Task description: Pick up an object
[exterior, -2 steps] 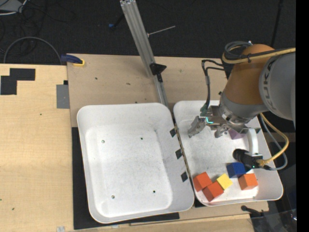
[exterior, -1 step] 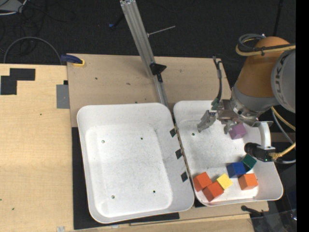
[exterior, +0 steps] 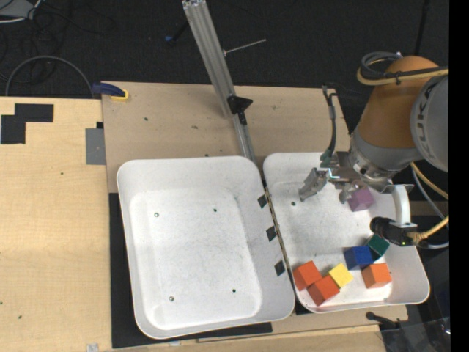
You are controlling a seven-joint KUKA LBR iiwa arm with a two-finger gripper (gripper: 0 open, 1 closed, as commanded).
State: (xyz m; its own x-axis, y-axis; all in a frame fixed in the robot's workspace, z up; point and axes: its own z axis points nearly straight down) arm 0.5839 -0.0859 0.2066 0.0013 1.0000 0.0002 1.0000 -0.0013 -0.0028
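In the right bin (exterior: 289,169) several blocks lie near the front edge: two red-orange blocks (exterior: 316,281), a yellow one (exterior: 340,275), a blue one (exterior: 359,257), a green one (exterior: 379,246) and an orange one (exterior: 377,275). A purple block (exterior: 360,199) lies farther back, right beside and partly under the wrist. My gripper (exterior: 330,188) hangs over the middle of this bin, fingers spread apart, the left finger (exterior: 311,185) pointing down-left. Nothing sits between the fingers. The purple block is just to their right.
The left bin (exterior: 190,240) lies alongside, with black clips (exterior: 270,232) on the shared edge. A slanted aluminium post (exterior: 212,57) rises behind the bins. Cables (exterior: 403,229) hang by the wrist at the right bin's far side.
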